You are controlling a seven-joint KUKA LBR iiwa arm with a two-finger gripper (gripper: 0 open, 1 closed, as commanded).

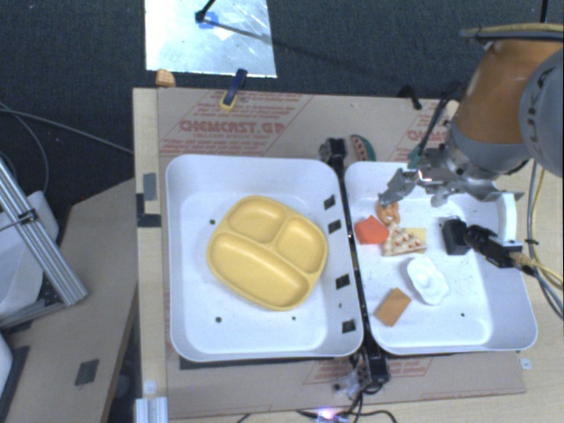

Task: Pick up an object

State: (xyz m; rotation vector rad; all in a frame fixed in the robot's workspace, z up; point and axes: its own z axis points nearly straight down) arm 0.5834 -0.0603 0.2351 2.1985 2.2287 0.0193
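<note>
The gripper (394,192) hangs low over the right bin (507,329), its tips at a small orange object (387,211) beside the red piece (371,230) and pizza slice (404,241), though blur hides whether it grasps anything.

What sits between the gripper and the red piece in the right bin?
Nothing visible. The gripper hangs over the right bin, beside a small orange item; the red piece lies just below that, uncovered, with the pizza slice at its right.
</note>
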